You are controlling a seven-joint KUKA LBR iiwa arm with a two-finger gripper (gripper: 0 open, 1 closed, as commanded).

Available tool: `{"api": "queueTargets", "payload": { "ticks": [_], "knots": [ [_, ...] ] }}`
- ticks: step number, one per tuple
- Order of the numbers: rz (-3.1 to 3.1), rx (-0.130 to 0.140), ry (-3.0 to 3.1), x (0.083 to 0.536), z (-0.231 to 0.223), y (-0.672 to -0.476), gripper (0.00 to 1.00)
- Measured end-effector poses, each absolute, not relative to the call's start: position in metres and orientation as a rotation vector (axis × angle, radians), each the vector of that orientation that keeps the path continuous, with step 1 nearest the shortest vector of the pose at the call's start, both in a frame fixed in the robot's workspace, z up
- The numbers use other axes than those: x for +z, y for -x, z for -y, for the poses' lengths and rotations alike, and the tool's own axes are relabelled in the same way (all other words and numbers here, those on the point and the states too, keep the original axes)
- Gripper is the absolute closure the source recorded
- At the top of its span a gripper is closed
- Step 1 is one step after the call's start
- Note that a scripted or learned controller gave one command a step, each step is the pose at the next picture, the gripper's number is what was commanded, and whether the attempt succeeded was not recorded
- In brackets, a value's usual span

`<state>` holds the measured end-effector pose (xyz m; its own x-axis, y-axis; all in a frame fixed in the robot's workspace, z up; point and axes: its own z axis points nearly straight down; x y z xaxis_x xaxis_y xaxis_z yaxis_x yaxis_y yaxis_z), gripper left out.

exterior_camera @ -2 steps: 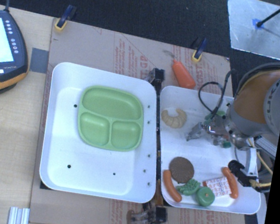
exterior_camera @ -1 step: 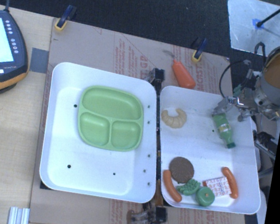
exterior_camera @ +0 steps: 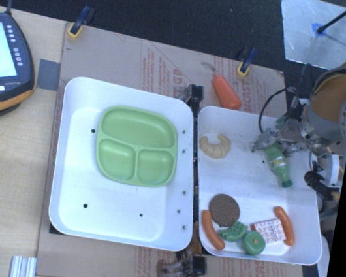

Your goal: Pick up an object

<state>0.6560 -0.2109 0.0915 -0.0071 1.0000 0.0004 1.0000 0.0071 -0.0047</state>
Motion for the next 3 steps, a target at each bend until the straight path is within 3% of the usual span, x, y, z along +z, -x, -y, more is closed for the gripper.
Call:
{"api": "queueTargets", "payload": {
  "ticks": [1, 2, 3],
  "knots": [
    [2.232, 0.007, 2.204, 0.102, 0.211, -0.656, 1.0],
    [2.224, 0.004, 2.214, 0.107, 0.184, -0.624, 1.0],
    [2.226, -0.001, 2.215, 0.18, 0.124, -0.653, 1.0]
  ]
}}
